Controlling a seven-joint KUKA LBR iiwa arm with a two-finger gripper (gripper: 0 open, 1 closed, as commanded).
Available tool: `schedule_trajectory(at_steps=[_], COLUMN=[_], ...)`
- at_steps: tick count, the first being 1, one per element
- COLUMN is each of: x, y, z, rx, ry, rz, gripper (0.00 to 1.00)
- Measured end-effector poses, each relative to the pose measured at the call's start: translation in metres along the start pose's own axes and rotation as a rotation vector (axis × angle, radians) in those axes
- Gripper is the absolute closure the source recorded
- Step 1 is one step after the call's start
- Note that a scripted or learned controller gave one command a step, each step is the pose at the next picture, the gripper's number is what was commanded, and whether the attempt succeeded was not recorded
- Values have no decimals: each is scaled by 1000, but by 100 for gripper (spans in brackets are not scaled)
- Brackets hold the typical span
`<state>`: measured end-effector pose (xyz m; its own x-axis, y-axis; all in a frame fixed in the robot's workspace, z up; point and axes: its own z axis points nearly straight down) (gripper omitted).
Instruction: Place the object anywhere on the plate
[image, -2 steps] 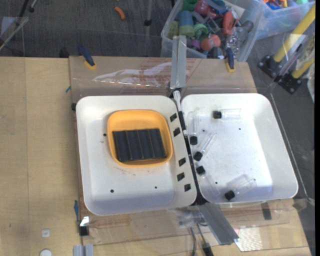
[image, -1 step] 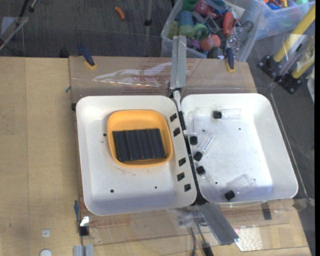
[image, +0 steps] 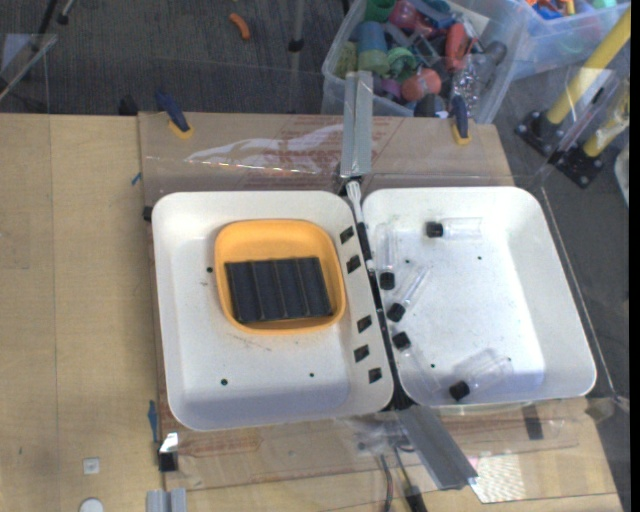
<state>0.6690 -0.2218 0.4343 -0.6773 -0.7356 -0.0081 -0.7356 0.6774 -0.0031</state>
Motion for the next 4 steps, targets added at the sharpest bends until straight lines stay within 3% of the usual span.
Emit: schedule_trajectory(at_steps=[1,2,4], x=[0,0,0], y=[0,0,0], z=[0,0,1], rx=[0,-2,-3], ry=[0,0,-1], rz=[-110,-445,-814], gripper=[100,100,100])
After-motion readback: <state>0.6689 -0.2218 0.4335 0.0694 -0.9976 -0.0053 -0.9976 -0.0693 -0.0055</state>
